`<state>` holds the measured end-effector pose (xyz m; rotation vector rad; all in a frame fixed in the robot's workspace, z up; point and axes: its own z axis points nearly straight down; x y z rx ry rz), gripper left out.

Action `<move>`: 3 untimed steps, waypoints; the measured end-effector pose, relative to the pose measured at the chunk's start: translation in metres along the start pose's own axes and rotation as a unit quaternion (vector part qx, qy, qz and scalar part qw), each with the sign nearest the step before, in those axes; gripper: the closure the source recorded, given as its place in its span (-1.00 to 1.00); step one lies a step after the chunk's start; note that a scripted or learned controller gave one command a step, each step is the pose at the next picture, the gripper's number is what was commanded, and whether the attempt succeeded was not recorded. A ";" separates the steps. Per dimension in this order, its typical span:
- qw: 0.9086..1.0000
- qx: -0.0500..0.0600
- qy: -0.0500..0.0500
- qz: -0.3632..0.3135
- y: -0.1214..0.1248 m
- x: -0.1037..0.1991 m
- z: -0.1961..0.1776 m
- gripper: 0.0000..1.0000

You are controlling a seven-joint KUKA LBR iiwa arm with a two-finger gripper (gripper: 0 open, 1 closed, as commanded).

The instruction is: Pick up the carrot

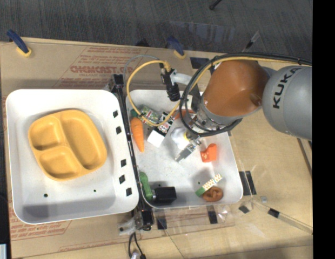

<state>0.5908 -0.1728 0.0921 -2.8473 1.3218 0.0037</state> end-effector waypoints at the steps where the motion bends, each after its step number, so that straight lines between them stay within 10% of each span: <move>1: 1.000 0.003 0.003 -0.013 -0.045 -0.042 -0.075 -1.00; 2: 0.989 -0.002 -0.001 0.145 -0.060 -0.057 -0.031 -1.00; 3: 0.960 0.000 0.000 0.281 -0.078 -0.042 0.001 -1.00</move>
